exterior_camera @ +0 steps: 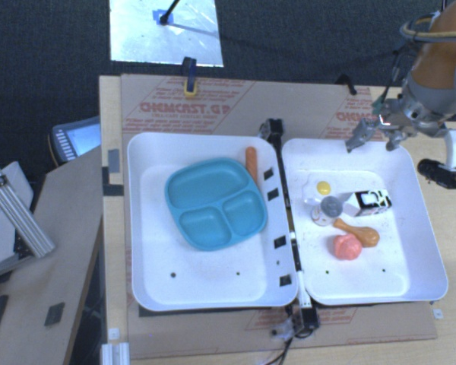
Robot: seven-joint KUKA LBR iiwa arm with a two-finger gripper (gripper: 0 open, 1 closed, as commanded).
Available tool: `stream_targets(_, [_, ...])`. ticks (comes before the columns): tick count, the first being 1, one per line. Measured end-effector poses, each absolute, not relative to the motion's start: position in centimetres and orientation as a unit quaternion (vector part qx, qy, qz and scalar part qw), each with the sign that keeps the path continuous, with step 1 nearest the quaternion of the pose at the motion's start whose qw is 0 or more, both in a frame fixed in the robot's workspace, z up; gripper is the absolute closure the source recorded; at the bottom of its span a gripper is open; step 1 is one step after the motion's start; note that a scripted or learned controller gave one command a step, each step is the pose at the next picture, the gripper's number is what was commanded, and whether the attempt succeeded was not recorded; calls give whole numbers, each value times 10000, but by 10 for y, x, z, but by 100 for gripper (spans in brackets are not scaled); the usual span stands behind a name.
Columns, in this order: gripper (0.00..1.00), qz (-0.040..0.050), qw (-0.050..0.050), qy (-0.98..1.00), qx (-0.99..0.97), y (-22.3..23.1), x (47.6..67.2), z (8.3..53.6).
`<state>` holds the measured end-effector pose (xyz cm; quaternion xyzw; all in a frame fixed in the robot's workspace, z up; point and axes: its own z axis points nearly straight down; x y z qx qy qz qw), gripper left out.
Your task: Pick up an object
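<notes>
Gripper (378, 138) above right bin (418, 204) (far rim)

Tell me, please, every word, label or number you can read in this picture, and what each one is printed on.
"CHEMCAST GP": red print, upside down, on the brown protective sheet behind the left bin.
The same red print repeats on the sheet behind the right bin and along the front edge, too blurred to read.
Black-and-white carton in the right bin: black markings, too small to read.
</notes>
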<state>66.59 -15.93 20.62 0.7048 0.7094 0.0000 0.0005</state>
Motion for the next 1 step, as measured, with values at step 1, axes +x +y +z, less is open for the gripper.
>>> stream_targets(1, [0, -2, 0, 7088, 7054, -160, 667, 145])
